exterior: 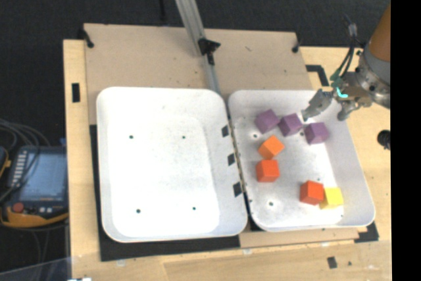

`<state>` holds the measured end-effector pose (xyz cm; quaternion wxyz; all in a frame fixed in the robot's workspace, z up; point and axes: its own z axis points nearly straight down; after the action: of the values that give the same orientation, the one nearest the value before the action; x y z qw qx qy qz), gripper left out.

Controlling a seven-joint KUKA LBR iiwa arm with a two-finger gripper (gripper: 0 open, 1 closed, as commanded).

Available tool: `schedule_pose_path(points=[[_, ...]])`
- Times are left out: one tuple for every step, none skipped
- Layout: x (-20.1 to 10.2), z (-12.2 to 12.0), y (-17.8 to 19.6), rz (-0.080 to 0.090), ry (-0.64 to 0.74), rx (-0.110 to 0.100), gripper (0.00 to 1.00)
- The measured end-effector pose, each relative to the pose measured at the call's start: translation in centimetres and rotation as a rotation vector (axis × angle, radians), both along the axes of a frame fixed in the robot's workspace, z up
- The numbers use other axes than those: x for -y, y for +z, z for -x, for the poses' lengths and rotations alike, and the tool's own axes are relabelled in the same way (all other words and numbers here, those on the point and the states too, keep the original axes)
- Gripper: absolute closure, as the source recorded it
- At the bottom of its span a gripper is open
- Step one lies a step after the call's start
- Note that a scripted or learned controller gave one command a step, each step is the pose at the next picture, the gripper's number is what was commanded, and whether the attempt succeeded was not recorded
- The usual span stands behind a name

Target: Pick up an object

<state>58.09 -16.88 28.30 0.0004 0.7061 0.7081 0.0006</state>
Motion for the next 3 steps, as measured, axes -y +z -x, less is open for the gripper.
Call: schedule_pose_path(points=[[-0.9,0.1,-5.3,0.002,-0.003,-0.005,0.00],[-0.5,0.6,-11.5,0.002,-0.004,-0.007,0.00],[-0.3,0.0,-15.5,0.005,-0.001,0.015,0.00]])
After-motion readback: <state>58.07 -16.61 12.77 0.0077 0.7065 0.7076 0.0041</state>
